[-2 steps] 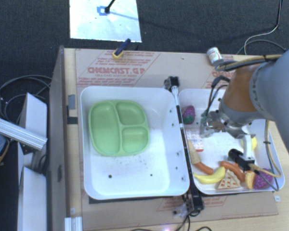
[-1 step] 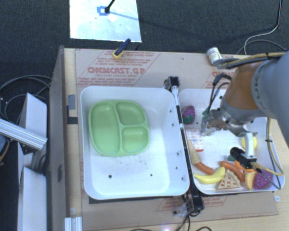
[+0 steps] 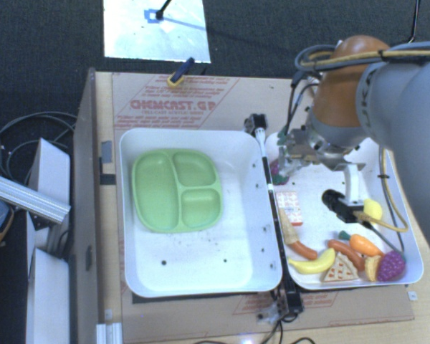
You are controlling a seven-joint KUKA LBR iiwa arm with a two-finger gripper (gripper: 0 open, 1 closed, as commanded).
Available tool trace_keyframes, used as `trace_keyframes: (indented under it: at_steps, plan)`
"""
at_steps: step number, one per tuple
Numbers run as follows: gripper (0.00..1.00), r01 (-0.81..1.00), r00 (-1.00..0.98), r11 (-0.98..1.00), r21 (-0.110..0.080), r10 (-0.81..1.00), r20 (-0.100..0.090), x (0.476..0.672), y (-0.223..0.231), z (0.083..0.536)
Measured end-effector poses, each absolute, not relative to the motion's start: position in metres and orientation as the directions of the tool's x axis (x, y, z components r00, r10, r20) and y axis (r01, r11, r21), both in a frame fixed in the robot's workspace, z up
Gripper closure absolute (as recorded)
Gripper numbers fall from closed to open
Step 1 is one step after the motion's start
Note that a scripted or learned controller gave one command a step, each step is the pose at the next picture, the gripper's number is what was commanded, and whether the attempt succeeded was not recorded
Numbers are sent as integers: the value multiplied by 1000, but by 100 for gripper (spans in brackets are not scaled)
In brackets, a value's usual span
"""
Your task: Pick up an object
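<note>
My gripper (image 3: 287, 162) hangs low over the far left part of the right bin (image 3: 414, 253), under the grey arm with its orange band. A small pink and green thing (image 3: 275, 169) lies right beside the gripper at the bin's left wall; whether they touch I cannot tell. A red and white box (image 3: 289, 206) lies just in front of the gripper. At the bin's near end lie a yellow banana (image 3: 312, 265), a waffle wedge (image 3: 340, 269), an orange carrot (image 3: 365, 244), purple grapes (image 3: 392, 266) and a yellow lemon (image 3: 373, 208).
The left bin (image 3: 158, 271) bears a green divided plate (image 3: 177, 190). A black divider rail (image 3: 267, 192) runs between the bins. Cardboard lies under both bins, and a grey sheet (image 3: 154, 20) lies beyond them.
</note>
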State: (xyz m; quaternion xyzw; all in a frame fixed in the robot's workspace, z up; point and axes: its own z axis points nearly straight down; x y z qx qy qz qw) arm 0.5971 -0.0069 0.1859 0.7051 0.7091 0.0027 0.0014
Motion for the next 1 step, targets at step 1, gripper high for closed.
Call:
trace_keyframes:
  at_steps: [1]
  plan:
    - [100, 1000, -5, 5, 1, 1000, 2, 606, 84, 184]
